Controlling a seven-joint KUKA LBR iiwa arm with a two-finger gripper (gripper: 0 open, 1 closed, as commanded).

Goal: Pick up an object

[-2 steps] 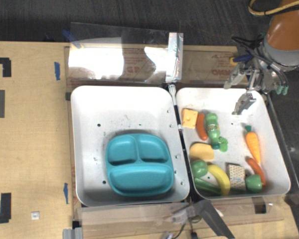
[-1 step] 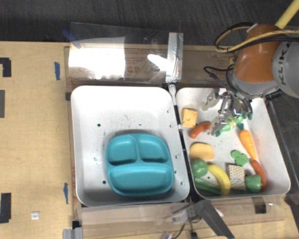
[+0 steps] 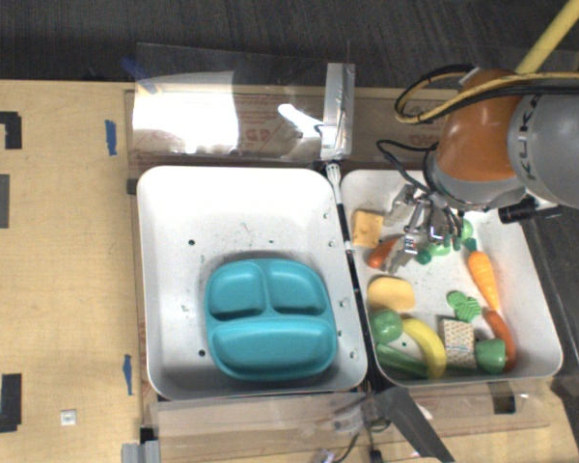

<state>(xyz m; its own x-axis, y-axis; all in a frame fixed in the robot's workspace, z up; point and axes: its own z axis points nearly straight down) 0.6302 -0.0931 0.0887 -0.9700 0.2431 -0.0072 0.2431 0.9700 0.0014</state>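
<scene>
The end effector (image 3: 427, 231) is seen low over the upper part of the right bin (image 3: 540, 297), but whether it is released or clenched cannot be told. A small orange-red piece (image 3: 382, 255) lies just beside it, toward the left bin (image 3: 164, 258), its long axis slanted. The carrot (image 3: 482, 276) lies on the opposite side, pointing down the bin.

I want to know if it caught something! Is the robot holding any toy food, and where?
It cannot be told: the gripper hangs low in the right bin, but nothing shows between its fingers.
</scene>
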